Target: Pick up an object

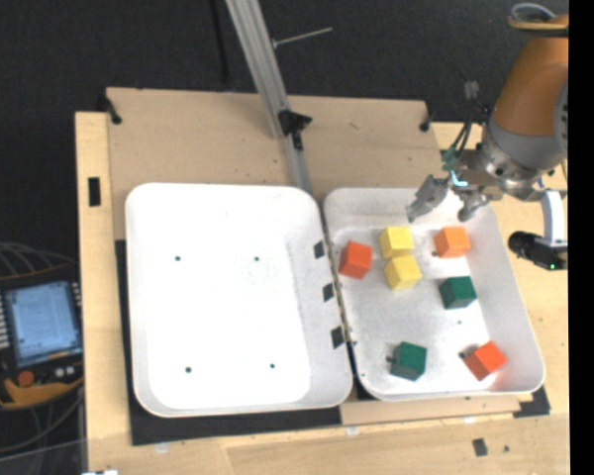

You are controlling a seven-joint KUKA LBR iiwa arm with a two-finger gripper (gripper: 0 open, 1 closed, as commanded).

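The right bin (371,211) holds several small blocks. Two yellow blocks (397,239) (404,271) sit together near its middle. An orange block (354,259) lies at its left side and another orange block (451,241) at the upper right. A green block (457,291) sits right of centre, a second green block (408,360) near the front, and a red-orange block (485,359) in the front right corner. My gripper (447,202) hangs open over the bin's back edge, above the upper-right orange block, with nothing between its fingers.
The left bin (144,265) stands beside the right one. A slanted metal rail (262,62) crosses the back of the bench. A tablet-like pendant (35,325) lies off the bench at the left.
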